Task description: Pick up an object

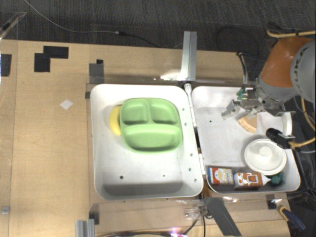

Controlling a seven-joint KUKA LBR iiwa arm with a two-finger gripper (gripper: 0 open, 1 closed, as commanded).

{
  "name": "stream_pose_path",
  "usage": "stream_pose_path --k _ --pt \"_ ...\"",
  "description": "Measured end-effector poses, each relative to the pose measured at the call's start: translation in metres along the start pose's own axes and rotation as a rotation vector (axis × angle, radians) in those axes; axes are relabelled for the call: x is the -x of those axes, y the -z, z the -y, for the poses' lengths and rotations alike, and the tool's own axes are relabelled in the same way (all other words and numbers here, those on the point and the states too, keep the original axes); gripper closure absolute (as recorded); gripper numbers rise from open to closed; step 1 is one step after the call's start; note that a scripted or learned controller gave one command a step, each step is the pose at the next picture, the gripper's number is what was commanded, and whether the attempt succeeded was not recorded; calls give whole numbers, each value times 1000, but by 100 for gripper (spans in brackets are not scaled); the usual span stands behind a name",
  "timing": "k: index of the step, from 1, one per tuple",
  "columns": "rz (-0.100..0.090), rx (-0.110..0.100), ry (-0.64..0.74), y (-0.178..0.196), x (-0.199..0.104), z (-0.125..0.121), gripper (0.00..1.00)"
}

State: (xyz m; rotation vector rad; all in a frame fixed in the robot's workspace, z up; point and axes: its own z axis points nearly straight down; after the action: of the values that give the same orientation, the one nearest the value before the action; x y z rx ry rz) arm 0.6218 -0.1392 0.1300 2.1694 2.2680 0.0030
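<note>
one green tray (149, 124); one carton (239, 177); one bowl (265, 156)

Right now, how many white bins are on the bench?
2: the shallow white left bin holds a green divided plate; the shallow white right bin sits beside it.

Robot lab or test cell. A wooden bench (44, 142) carried two white bins (143, 181) fixed side by side with metal brackets (189, 56); black tape marks (49, 57) sat on the board. Cables (74, 26) trailed over dark carpet (148, 9). Grey arm (291, 68) with orange band reached in from right.
</note>
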Motion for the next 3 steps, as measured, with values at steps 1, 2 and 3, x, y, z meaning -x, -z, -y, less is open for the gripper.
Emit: stream_pose_path --k 1,2,3 --pt "10 22 244 -32 59 -4 0" --pt "2 5 299 -22 66 2 0" --pt "18 32 349 -29 67 25 0"
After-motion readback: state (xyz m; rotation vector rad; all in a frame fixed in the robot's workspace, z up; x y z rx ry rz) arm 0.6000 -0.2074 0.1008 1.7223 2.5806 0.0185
